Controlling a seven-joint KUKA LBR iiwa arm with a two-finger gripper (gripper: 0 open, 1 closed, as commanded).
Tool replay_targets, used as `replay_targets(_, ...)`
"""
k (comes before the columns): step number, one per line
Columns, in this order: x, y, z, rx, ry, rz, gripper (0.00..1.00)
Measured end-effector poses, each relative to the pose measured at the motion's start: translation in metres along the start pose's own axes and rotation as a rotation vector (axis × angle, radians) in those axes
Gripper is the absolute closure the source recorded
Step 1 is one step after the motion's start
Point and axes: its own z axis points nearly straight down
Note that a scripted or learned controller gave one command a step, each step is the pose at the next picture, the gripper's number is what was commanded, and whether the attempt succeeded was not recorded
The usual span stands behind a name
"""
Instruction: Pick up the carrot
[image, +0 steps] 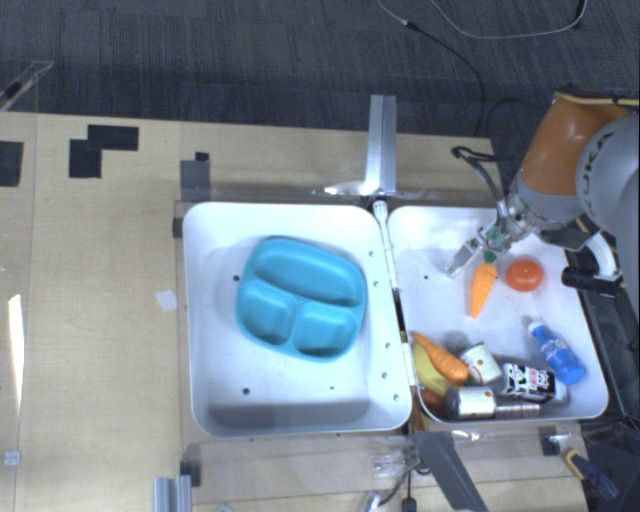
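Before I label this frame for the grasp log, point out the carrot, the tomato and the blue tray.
carrot (481, 288): camera view, middle of its orange body.
tomato (523, 274): camera view, centre of its top.
blue tray (300, 297): camera view, ridge between compartments.

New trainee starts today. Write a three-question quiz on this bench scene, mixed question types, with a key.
1. True or false: the carrot lies in the left bin.
2. Which thing sits right beside the carrot?
A. blue bottle
B. orange ball
C. blue tray
3. Fill in: the gripper hangs over the carrot's ____ end.

Key: 1 false, it lies in the right bin. 2 B. 3 green top.
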Motion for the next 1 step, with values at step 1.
replay_targets(1, 0.0036, -0.0524, -0.0015, -0.018, -0.023, 0.283, 0.0)
